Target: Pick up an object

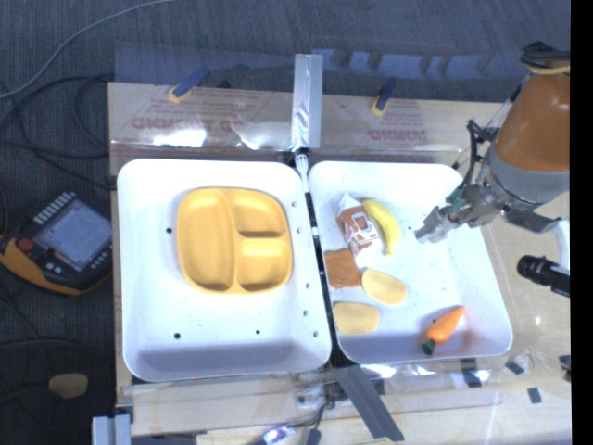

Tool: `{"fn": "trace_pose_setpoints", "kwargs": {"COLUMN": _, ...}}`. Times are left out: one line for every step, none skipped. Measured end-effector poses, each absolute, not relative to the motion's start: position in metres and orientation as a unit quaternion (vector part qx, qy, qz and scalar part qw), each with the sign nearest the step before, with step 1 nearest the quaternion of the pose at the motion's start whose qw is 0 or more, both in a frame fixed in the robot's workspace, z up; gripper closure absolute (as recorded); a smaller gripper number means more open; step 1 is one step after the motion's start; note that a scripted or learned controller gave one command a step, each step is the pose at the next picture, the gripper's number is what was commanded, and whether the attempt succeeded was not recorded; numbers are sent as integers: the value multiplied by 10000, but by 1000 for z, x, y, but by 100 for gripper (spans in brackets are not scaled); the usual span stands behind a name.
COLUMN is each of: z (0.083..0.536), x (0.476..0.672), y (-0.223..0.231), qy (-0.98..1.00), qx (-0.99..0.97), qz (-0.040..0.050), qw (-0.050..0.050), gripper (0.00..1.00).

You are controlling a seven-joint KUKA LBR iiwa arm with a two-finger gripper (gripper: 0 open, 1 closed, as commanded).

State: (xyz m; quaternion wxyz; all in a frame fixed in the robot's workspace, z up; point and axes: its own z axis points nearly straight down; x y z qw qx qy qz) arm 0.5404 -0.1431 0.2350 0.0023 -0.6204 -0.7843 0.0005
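Banana (383,223) lies in the right bin (482,286) beside a snack packet (359,231); tool (434,226) hovers just right of it, holding nothing, finger state we cannot tell. We judge a centred descent across its curve best

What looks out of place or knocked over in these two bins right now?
Nothing stands out. The yellow tray lies flat in the left bin. The banana, the carrot and the other toy foods lie loose in the right bin, none spilled outside.
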Motion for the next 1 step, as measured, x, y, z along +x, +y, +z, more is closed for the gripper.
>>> {"fn": "trace_pose_setpoints", "kwargs": {"z": 171, "x": 538, "y": -123, "qy": -7424, "qx": -6699, "qz": 14, "qw": 27, "gripper": 100}}
